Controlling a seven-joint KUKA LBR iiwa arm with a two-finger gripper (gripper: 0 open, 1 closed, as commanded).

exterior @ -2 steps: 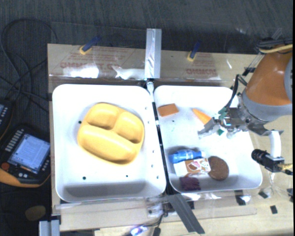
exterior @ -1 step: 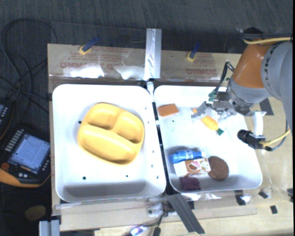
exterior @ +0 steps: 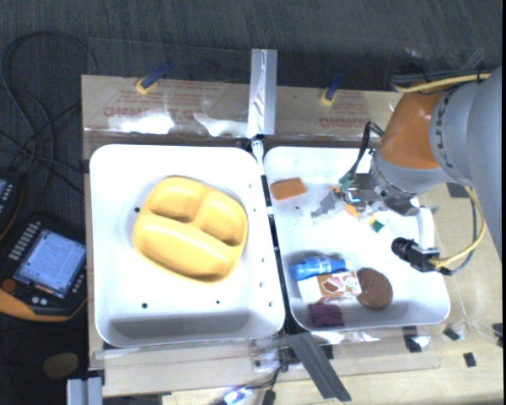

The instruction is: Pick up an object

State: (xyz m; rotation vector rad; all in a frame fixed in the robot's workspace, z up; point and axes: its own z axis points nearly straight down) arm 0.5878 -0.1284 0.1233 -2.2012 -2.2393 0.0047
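1. Camera view: arm (exterior: 455, 133) enters from 3 o'clock; gripper (exterior: 341, 199) sits over the upper half of the right bin (exterior: 438, 306).
2. Claw state: cannot tell, it's a small blur against white plastic. Nothing visibly held.
3. Nearest candidate: orange block (exterior: 287, 188), just beside the claw at its 9 o'clock, long axis roughly 9-to-3, slightly tilted.
4. Other candidates at the claw's 6 o'clock: blue tube (exterior: 320, 267), red-white packet (exterior: 337, 286), brown disc (exterior: 374, 288), purple piece (exterior: 325, 314), clustered and touching.
5. Room: block lies near the centre divider (exterior: 271, 226); judged tight on its 9 o'clock side, open at 3 and 6.
6. Left bin (exterior: 110, 310) holds a yellow bun-shaped toy (exterior: 190, 226), well apart.
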